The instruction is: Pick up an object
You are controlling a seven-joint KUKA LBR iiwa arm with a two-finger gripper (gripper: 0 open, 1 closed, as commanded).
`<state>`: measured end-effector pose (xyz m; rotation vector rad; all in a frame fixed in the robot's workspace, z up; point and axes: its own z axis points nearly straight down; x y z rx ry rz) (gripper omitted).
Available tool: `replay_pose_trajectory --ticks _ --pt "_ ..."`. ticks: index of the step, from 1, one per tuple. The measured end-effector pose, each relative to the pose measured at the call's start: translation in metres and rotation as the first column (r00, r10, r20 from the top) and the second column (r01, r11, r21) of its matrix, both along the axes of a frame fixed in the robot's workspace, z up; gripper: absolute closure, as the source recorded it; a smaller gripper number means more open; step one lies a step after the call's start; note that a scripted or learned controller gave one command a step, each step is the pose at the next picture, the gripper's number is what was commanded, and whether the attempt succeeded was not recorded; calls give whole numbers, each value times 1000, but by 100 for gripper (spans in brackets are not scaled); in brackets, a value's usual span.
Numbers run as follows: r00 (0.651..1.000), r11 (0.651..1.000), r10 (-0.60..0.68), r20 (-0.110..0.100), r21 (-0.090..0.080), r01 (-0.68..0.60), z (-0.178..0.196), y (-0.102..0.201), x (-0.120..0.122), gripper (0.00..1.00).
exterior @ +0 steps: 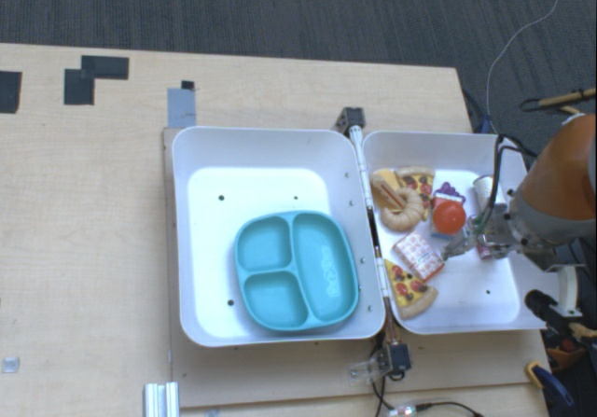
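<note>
A: Camera view first: what lies in the two bins?

B: The left bin [187,247] holds a light blue divided plate [297,269] with three compartments, set toward its near right part. The right bin [504,312] holds a cluster of toy food on its left half.

A: Name the pieces.

B: At the far left there is a toy pizza slice [417,184] with a tan bagel-like ring [399,211] overlapping it. Just right of those sits a red tomato-like ball [449,216], and a small purple piece [450,191] lies just beyond it on the far side. Nearer the camera lies a small red-and-white packet [419,256], tilted, and nearer still a second pizza slice [409,286] against the bin's left wall.

A: And the arm?

B: It comes in from the right, its orange band [564,168] over the bin's right edge. The gripper [464,243] is low inside the right bin, pointing left, with its tip just near-right of the red ball and just right of the packet.

A: Are the fingers wide, narrow, holding something?

B: I cannot tell; they are too small and dark against the clutter. Nothing is visibly between them.

A: Anything else on the bench?

B: A grey block [182,107] stands beyond the left bin's far corner, and dark patches [93,77] mark the far left of the wooden bench [84,247].
</note>
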<state>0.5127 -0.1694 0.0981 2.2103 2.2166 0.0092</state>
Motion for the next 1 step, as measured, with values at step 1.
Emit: replay_pose_trajectory --ticks 1 --pt "1000 1000 0 6 -4 0 11 -1 2 100"
